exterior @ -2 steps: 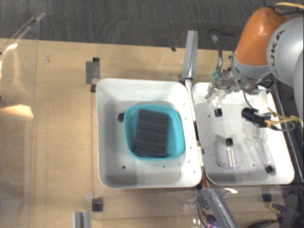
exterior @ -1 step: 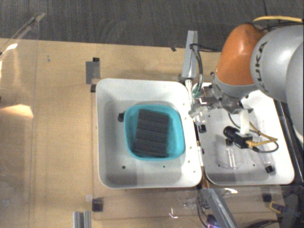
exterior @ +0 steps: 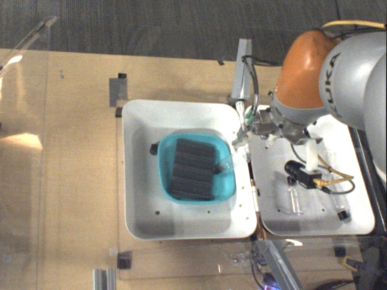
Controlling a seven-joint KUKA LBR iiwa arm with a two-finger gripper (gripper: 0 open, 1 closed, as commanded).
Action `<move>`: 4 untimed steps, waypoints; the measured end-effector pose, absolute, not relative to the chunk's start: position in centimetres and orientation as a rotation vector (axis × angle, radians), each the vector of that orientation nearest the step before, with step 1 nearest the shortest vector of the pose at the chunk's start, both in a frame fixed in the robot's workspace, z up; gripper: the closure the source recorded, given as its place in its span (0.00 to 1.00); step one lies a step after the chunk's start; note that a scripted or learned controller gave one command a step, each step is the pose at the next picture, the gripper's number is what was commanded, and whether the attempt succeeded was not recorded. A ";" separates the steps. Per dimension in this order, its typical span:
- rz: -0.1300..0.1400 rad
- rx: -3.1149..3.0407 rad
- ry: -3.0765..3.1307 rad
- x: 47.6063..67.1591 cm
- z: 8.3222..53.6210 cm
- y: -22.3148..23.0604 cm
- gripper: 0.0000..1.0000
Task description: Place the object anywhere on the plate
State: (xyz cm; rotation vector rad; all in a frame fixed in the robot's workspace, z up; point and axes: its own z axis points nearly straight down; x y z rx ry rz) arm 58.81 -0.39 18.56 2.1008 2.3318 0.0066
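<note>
Camera view. Nearest, a small clear item (exterior: 295, 201), too faint to identify, lies on the floor of the right bin (exterior: 363, 222). Beyond it, in the left bin (exterior: 139, 216), a teal plate (exterior: 227, 186) sits at the middle, and the dark ridged block (exterior: 192, 168) rests flat on the plate, well inside its rim. The gripper (exterior: 249, 128) hangs at the shared wall between the two bins, apart from the block; whether its jaws are apart or together cannot be told. Farthest, the arm (exterior: 308, 59) enters from the right
</note>
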 end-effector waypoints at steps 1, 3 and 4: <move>0.011 2.079 2.347 57.5 23.1 -0.3 0.00; 0.004 2.163 2.276 48.8 21.6 -0.4 0.00; 0.008 2.218 2.218 48.9 22.9 -1.5 0.00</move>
